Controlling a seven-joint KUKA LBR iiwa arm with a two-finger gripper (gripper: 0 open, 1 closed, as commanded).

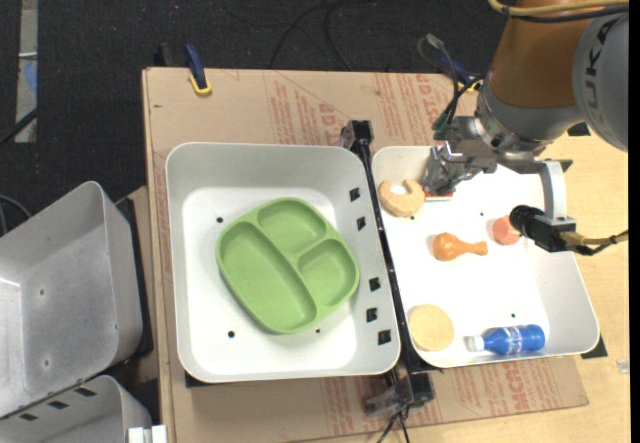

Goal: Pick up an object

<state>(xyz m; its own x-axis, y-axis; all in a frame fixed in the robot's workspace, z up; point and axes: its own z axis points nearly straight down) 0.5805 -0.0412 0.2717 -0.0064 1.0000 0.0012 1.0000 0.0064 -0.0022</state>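
Green divided plate in left bin.

arm: enters from the right, grey with orange band uppermost, bent down toward the bench | wrist: pointing down and leftward | gripper: low, at the arm's left end, fingers unclear

Arm cut off by right edge. Red thing, right of & below gripper, partly hidden behind black bracket; too small to tell what it is.
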